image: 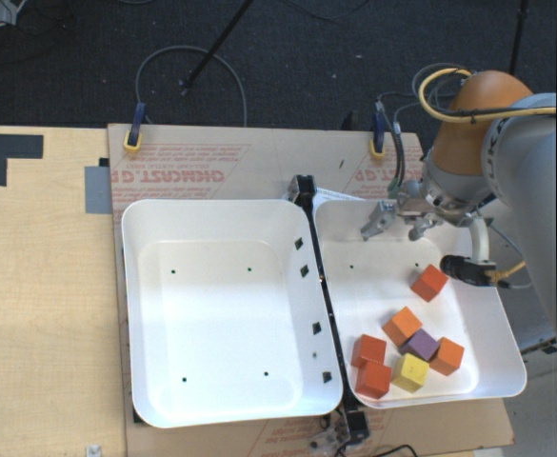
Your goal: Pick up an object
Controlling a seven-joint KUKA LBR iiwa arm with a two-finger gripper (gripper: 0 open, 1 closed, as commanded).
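I count two shallow white plastic bins side by side on my worktop: the left bin (154, 255) and the right bin (487, 369), their inner rims touching along a black clipped seam. Under them lies a sheet of brown cardboard (211, 165), held at its far edge by two clamps.

In the right bin I count seven small blocks. Five are orange to red: one lone orange-red cube (429, 282) sits apart toward the far right side, turned so a corner points toward the near rim; an orange cube (404, 326) heads the cluster below it; two red cubes (368, 351) (373, 379) sit one behind the other nearest the seam, touching; another orange cube (447, 355) lies at the cluster's right. One purple cube (419, 345) sits in the middle of the cluster, and one yellow cube (411, 372) just in front of it. All are roughly cubes, so none shows a long axis; most sit skewed to the bin walls.

My pincer (397, 219) hangs over the far end of the right bin, well apart from every block. Its two fingers are spread wide, left and right, with nothing between them.
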